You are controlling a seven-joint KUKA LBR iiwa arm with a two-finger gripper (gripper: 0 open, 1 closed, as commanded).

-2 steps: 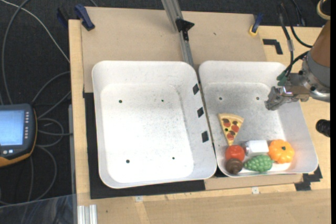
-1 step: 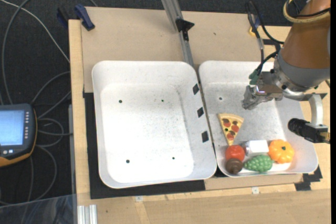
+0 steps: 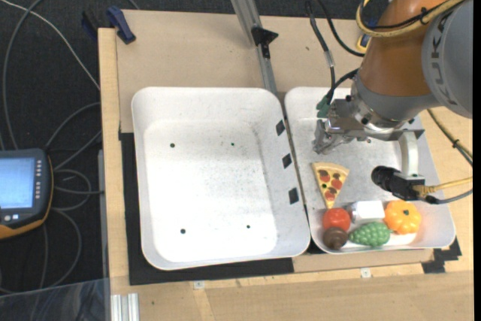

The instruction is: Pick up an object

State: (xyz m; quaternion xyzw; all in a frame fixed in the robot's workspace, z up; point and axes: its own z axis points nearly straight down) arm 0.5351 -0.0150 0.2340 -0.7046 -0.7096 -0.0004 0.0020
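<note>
Gripper (image 3: 328,140) above right bin, pizza slice (image 3: 330,183) just below.

A robotics lab: a plywood bench (image 3: 203,49) carries 2 white bins (image 3: 150,116) under a grey-and-orange industrial arm (image 3: 406,49). Loose cables (image 3: 45,26) trail across dark carpet, and a teach pendant (image 3: 22,192) sits at the left.

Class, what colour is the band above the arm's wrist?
Orange; the band shows best in the camera view.
</note>
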